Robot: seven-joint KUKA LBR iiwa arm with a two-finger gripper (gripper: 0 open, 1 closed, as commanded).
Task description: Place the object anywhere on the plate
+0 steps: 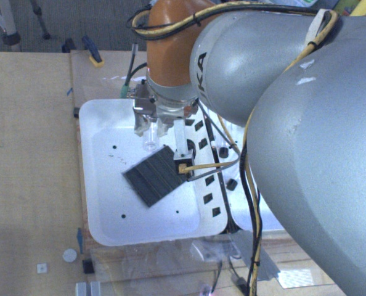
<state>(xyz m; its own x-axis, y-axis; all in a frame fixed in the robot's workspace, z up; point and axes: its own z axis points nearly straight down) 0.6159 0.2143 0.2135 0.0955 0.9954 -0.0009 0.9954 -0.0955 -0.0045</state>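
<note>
a: the wooden table [29, 165] carries a shallow white bin [103, 221], and a big grey arm [294, 103] with an orange band [170, 36] reaches over it from the right.

b: and the object?

a: a dark ribbed plate [153, 176] lies flat and tilted in the bin. the gripper [151, 137] hangs just above its upper corner, with something small and clear at its tip.

b: gripper apart or together?

a: can't tell from this angle.

Dark ribbed plate [155, 176], white bin [103, 184]
</note>
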